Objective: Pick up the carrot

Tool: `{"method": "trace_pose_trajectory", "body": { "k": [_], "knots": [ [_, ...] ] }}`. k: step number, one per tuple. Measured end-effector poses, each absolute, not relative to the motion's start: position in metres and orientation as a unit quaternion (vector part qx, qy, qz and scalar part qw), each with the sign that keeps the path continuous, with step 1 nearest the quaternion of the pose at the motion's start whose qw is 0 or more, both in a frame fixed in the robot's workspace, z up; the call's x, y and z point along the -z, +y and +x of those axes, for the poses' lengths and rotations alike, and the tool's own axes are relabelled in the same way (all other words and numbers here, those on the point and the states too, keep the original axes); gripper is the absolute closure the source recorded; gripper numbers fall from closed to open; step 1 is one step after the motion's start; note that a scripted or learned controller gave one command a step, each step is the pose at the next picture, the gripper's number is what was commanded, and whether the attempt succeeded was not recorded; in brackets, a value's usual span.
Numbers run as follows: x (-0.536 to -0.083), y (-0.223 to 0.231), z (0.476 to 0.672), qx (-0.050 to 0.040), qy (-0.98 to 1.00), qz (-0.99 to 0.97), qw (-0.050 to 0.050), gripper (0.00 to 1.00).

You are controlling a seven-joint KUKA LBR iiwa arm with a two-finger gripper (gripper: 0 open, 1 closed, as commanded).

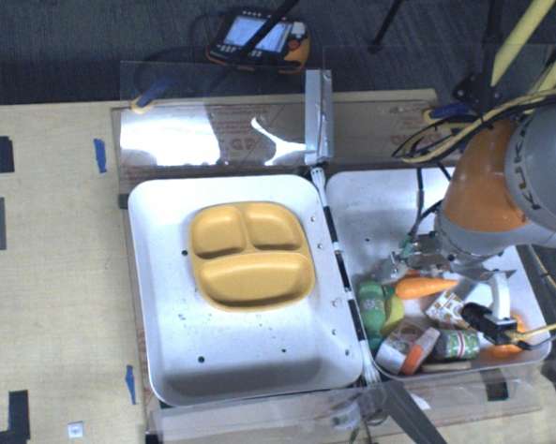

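1. Carrot, orange, tapered [427, 287]: lies roughly horizontal atop the clutter in the right shallow white bin [371, 211], just below the arm's wrist, tip pointing toward the view's right.
2. Grey arm w/ orange band [487, 189]: reaches in from the right, wrist low over the right bin; two-finger gripper [429, 259] sits just above the carrot. Whether it is wide, narrow or gripping: cannot tell, wrist body hides it.
3. Clutter near carrot: green rounded item [371, 304] to its left, touching the bin's left wall; small labelled can [459, 344] below; white-and-red bottle-like item [403, 349] near the front wall; 2nd orange piece [504, 349] at front right, partly hidden.
4. Left shallow white bin [173, 345]: holds a yellow three-compartment plastic tray [252, 254], upper centre of the bin, flat.
5. Bench, light wood [48, 305], w/ blue tape marks [100, 154]; black handheld pendant w/ lit screen [255, 38] on the floor beyond the bins.
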State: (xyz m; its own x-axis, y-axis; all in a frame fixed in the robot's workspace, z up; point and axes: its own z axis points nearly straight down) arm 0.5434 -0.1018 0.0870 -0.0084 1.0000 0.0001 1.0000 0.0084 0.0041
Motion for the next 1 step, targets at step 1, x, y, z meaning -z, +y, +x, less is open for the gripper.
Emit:
{"method": "trace_pose_trajectory", "body": {
  "k": [1],
  "knots": [
    [-0.0871,-0.1376,0.5068,-0.0014,0.812,0.584,0.003,0.0]
  ]
}}
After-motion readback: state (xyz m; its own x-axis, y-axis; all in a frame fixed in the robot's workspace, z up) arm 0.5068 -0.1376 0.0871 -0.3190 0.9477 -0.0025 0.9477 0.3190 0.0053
